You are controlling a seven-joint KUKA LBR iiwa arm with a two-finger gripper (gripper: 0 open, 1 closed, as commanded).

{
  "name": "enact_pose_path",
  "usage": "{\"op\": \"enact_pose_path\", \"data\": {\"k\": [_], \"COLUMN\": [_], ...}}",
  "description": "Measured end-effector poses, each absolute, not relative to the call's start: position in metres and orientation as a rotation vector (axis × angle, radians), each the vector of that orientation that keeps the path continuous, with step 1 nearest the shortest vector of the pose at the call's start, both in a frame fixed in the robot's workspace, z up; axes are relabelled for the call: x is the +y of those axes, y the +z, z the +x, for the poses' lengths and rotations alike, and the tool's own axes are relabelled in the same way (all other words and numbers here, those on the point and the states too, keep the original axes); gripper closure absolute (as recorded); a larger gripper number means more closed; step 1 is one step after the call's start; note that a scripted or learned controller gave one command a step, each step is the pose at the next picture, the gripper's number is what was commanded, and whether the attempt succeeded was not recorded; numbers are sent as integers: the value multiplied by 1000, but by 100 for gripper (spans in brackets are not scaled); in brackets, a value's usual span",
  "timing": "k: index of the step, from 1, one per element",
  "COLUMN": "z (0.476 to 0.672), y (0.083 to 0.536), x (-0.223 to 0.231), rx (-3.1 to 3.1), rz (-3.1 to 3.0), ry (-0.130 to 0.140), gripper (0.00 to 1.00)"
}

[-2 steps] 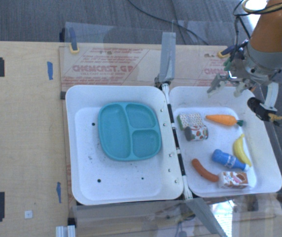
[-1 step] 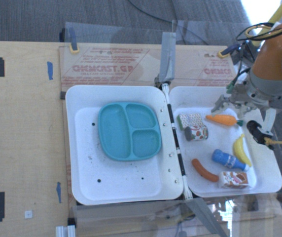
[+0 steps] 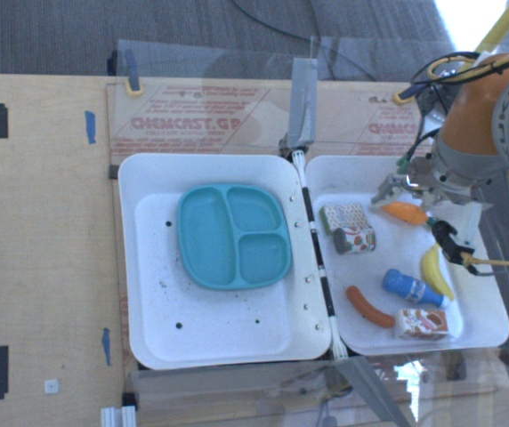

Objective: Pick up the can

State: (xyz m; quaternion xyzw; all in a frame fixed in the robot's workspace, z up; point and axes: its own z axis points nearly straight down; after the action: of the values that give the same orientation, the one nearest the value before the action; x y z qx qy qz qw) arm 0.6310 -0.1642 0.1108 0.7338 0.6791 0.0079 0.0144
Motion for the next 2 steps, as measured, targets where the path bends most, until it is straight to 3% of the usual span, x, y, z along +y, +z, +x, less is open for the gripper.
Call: {"op": "enact_pose_path", "data": {"k": [1,2], "z": [632,632], "y": [123,122], "x": [-167,-167], "rx": [2107,2108], "rz": [2282,2283], "ry": [23,23], "gripper": [100,0]}}
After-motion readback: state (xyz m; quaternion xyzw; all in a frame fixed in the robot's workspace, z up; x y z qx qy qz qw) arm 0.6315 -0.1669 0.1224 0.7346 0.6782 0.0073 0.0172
